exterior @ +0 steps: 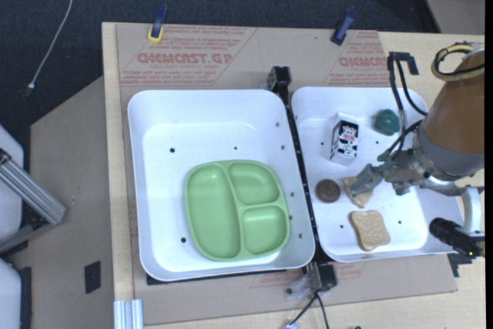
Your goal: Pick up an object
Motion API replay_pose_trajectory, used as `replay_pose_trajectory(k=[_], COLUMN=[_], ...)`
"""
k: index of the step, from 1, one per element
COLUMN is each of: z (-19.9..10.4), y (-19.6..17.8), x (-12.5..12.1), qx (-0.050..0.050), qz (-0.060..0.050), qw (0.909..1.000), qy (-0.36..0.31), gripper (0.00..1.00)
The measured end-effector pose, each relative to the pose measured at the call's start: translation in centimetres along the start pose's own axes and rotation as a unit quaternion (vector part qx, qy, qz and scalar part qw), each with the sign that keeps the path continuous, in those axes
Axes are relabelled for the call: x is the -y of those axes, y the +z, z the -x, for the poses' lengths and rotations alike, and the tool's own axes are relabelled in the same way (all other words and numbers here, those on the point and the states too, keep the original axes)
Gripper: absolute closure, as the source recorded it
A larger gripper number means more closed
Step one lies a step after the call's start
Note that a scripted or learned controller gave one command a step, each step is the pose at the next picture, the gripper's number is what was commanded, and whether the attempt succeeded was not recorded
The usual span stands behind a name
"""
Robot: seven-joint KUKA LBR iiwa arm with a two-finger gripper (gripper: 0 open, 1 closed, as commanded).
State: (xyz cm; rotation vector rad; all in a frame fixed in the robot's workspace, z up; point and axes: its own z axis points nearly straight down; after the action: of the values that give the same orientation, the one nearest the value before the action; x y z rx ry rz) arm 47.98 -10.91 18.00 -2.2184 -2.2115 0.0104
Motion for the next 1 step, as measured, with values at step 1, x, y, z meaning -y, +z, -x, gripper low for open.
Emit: replay_pose_trajectory(k=[1], z=[-0.01], y=[-0.47], x=[-0.28], qx=[0.001], qz=[0.006], qw=[1.0], qy=[-0.001], gripper=[0.0])
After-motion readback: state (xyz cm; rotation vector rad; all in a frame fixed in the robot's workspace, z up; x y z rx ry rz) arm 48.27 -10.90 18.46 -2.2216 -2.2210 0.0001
